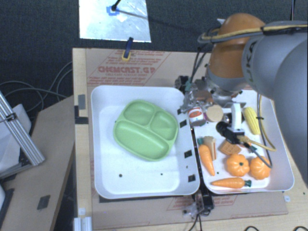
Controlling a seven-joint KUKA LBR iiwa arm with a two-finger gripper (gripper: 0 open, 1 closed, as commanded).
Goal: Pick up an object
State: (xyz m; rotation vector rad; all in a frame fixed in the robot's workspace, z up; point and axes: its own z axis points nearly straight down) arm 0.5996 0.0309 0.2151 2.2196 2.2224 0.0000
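Gripper [196, 101] sat low at the right bin's [284, 177] upper-left corner; jaw state could not be told. Just below it lay a small red-and-white object [195, 113] beside a tan disc [214, 113]. Corn cob [251, 120], carrots [206, 159], two small pumpkins [237, 165] lay nearby. Green divided plate [146, 129] lay in the left bin [103, 177].

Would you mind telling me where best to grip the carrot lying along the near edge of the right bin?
Probably mid-body on the carrot, coming straight down with fingers across its width. It lies flat and apart from the two small pumpkins behind it.
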